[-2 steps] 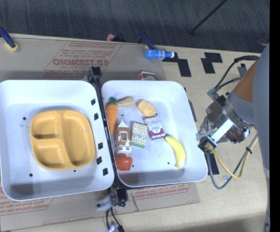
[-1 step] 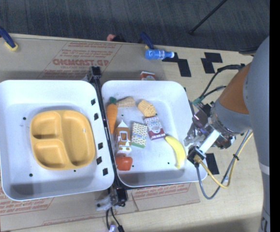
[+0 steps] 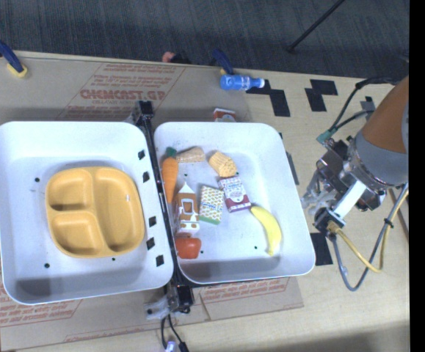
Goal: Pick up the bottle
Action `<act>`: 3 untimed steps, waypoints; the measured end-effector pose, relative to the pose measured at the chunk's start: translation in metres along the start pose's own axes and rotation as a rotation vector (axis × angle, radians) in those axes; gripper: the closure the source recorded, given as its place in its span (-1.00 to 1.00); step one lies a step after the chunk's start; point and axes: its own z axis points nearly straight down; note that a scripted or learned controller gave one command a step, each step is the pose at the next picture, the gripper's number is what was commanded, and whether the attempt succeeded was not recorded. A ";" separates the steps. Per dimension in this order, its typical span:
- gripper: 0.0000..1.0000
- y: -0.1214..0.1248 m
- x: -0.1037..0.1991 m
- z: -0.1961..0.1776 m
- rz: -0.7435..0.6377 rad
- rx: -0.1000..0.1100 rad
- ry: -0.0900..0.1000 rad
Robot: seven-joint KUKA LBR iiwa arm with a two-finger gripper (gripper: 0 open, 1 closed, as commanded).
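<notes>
Gripper (image 3: 335, 205) parked over bare desk (image 3: 359, 310), just off the right edge of the right bin (image 3: 294, 196), toward that bin's near-right corner. Open or closed: cannot tell from this slant. Nothing seen in its hold. Grey arm and orange band behind it, yellow cable looping down toward the desk's near edge. Likeliest target: small white bottle (image 3: 186, 205) with brown-red label, lying in the right bin close along its left wall, narrow top pointing to the far edge. Carrot (image 3: 169, 178) just beside it on the far-left side, tomato (image 3: 188, 246) touching or nearly touching its base, green patterned packet (image 3: 212, 204) against its right flank. Judged a hollow plastic toy: light, stiff, smooth-skinned, probably slippery, not fragile, apt to skid or roll if nudged off-centre. Best hold judged across the wider labelled body, not the tapered top; little free room on either flank, so packet or bin wall could get in the way. Banana (image 3: 269, 229) and red-labelled packet (image 3: 234, 193) between gripper and bottle, to be passed over. Also noted: blue bottle-like item (image 3: 238, 83) on its side on the desk beyond the right bin's far edge, well apart from the gripper; uncertain whether meant. Left bin (image 3: 14, 196) carrying a yellow divided tray (image 3: 95, 211).
</notes>
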 end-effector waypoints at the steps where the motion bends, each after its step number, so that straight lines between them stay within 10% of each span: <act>1: 1.00 -0.005 0.004 0.039 -0.136 0.002 0.000; 3: 1.00 -0.033 0.025 0.041 -0.347 0.003 -0.001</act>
